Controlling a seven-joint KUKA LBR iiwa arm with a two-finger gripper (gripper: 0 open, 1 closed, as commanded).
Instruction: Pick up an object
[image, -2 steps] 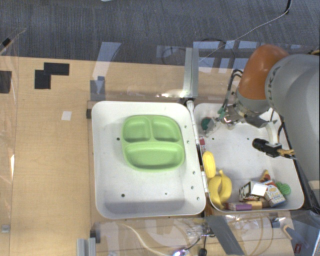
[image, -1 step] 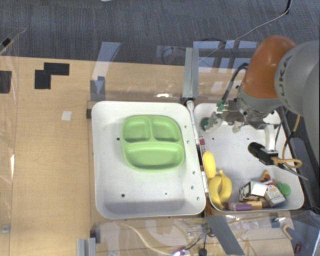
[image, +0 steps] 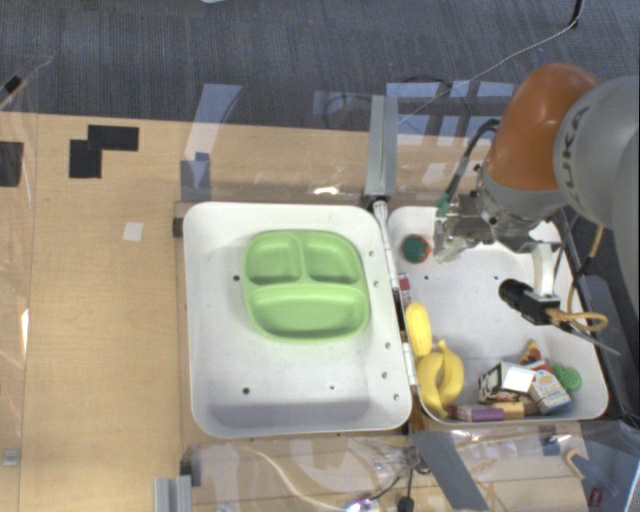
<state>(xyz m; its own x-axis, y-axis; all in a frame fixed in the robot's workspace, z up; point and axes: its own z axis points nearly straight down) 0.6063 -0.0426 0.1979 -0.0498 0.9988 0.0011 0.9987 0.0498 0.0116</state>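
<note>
My gripper (image: 455, 238) hangs over the upper left part of the right bin (image: 470, 300), reaching in from the right under the orange-banded wrist. Just to its left, a small green and red ball (image: 414, 247) lies on the bin floor, close to the gripper but apart from it. Nothing shows held in the gripper. Yellow bananas (image: 438, 368) lie along the bin's left wall toward the front. A heap of small boxes (image: 520, 385), a green knobbly toy (image: 568, 377) and a purple marker (image: 486, 411) fill the front right corner.
The left bin (image: 215, 380) holds a green divided plate (image: 303, 284) in its middle. A metal divider (image: 378, 160) runs between the bins at the back. The wooden bench (image: 90, 330) stretches to the left.
</note>
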